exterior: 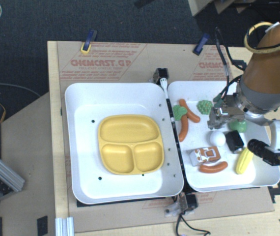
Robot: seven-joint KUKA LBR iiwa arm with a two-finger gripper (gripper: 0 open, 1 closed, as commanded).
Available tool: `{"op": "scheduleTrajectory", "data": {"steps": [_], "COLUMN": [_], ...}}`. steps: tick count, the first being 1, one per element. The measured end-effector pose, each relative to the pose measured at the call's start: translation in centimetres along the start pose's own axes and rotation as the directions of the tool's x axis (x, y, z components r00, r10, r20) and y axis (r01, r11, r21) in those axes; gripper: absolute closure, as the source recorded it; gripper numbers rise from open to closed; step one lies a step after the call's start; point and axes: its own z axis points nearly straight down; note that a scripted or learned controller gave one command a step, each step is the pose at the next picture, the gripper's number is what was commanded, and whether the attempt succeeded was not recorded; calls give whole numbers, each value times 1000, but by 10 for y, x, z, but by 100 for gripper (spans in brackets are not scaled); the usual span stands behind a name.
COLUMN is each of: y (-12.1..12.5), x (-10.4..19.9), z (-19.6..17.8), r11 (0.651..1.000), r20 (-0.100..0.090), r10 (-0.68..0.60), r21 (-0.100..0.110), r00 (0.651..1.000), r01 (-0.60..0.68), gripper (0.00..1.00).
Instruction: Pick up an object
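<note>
The right bin point(191, 86) holds several toy foods. Two orange sausages point(189, 110) point(183, 127) lie at its left beside a dark green leafy piece point(180, 112). A pale green broccoli point(205, 106) sits near the back. A white egg point(219, 139), a black block point(235, 140) and a green piece point(239, 126) are in the middle. Toward the front lie a red and white packet point(206, 155), a third sausage point(213, 167) and a yellow corn cob point(244, 160). My gripper point(218, 118) hangs over the middle of this bin, just behind the egg and right of the broccoli.
The left bin point(73, 100) holds a yellow divided plate point(130, 144) in its middle. A ridge with black clips point(160, 75) separates the two bins. The arm's grey body and orange band point(270, 48) cover the right bin's far right corner. Cables hang along its right side.
</note>
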Motion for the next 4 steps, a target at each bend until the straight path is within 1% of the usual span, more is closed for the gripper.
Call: {"op": "scheduleTrajectory", "data": {"steps": [1, 2, 3, 4], "y": [-12, -12, -12, -17], "x": [29, 22, 25, 22], "z": [-1, 20, 18, -1], "r11": [1000, 1000, 1000, 1000], "r20": [1, 2, 2, 4], "r10": [0, 5, 3, 4], "r21": [0, 2, -1, -7], "r00": [1000, 1000, 1000, 1000], "r01": [0, -5, -3, -4], "gripper": [100, 100, 100, 100]}}
